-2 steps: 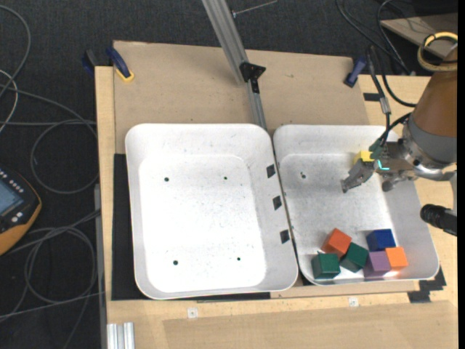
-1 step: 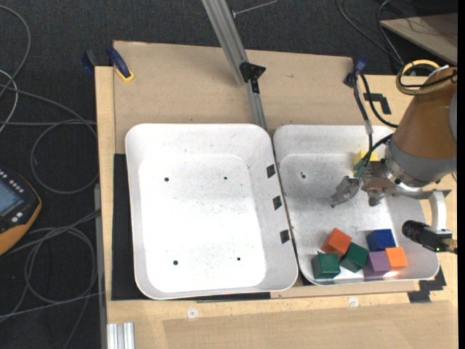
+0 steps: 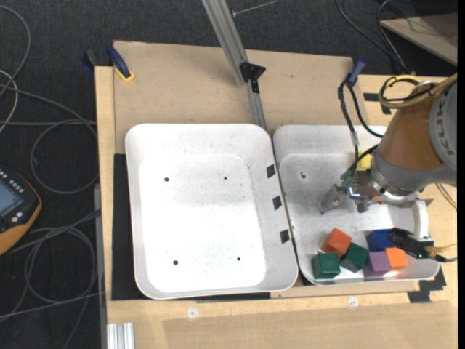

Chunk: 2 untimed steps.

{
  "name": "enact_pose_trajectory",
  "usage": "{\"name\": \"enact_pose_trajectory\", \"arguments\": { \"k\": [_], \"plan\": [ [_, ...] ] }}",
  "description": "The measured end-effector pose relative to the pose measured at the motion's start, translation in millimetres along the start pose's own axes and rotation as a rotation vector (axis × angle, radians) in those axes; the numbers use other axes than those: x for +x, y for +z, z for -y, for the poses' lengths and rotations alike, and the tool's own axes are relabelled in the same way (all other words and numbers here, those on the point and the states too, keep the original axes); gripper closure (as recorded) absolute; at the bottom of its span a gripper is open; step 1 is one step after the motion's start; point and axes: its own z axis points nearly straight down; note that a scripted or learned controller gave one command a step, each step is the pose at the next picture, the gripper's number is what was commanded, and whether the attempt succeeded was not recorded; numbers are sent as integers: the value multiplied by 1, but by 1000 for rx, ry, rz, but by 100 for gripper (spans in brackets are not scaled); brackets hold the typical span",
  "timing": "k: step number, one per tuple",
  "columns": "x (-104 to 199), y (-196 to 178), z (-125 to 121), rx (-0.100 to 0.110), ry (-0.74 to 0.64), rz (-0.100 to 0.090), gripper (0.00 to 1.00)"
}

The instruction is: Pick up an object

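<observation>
Left bin [image 3: 145, 217]: occupies centre-left of frame, white speckled floor with four small dark dots

Right bin [image 3: 309, 147]: right of centre; blocks are clustered in its lower right corner. Reading the cluster left to right: dark green block [image 3: 326, 265] at the bottom edge, orange-red block [image 3: 337, 241] just above and right of it, second green block [image 3: 355, 257] touching both, purple block [image 3: 378, 264], blue block [image 3: 379, 239] above the purple, small orange block [image 3: 397, 257] at far right (partly behind the arm's cabling)

Gripper [image 3: 341, 198]: hangs over the middle of the right bin, pointing toward frame left; nothing seen between its fingers. Jaw state: cannot tell, the tips blur into the bin floor

Key relation: the cluster lies below the gripper in the picture, toward the lower right. Nearest candidate is the orange-red block, almost directly under the tips and apart from them; it sits tilted, corner toward the gripper, with neighbours tight on its lower sides. Judgement: the coming move is a short travel toward frame bottom, then descent
</observation>
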Motion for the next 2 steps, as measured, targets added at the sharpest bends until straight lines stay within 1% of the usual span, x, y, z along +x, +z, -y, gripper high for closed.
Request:
{"name": "enact_pose_trajectory", "arguments": {
  "k": [1, 2],
  "plan": [
    [1, 17, 0, -2, 0, 0, 0],
    [1, 4, -1, -7, 0, 0, 100]
  ]
}}
